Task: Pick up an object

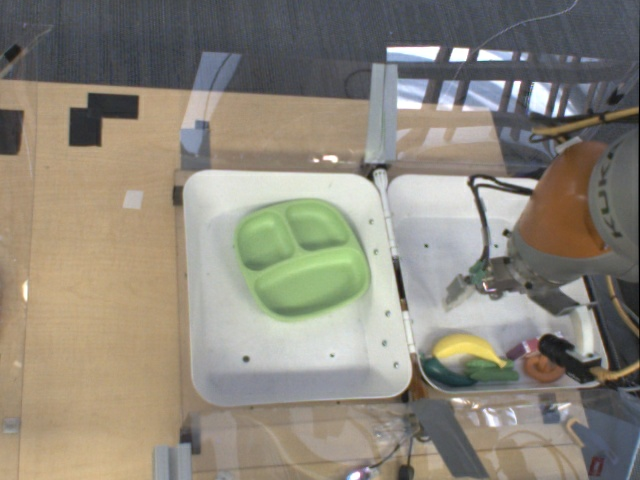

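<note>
Smooth curved yellow banana (465, 347), glossy green divided plate (301, 258), metal pincer (470, 284) spread wide, holding nothing

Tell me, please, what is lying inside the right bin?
Along the near edge of the right bin: a yellow banana, green pieces, a brownish round thing. The arm covers the far right part.

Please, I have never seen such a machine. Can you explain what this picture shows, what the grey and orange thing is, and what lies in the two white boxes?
One camera looks down at a slant on a wooden bench. The grey and orange thing is a robot arm reaching in from the right. Its gripper, a two-finger claw, hangs over the right bin; nothing is seen between its fingers. The left bin holds a green divided plate. Along the right bin's near edge lie small toy foods: a yellow banana, a green piece and a brownish round piece.
</note>
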